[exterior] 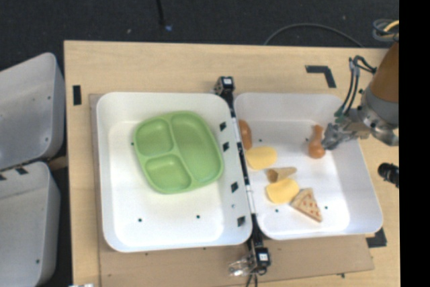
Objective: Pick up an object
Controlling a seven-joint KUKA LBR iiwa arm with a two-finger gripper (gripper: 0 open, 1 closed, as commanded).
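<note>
Pizza-slice toy (308, 204) sits near the right bin (359, 212) front edge, with two yellow pieces (282, 191) and a small wedge (281, 174) behind it. Left bin (114, 212) holds a green divided plate (177, 152). Gripper (330, 138) near the right bin's right edge, touching the orange object (316, 142); finger state unclear.

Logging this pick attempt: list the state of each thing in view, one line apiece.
gripper: low in the right bin, beside the orange piece.
orange piece: upright, at the gripper's tip, grasp unclear.
pizza slice: lying flat.
green tray: flat in the left bin, compartments bare.
</note>
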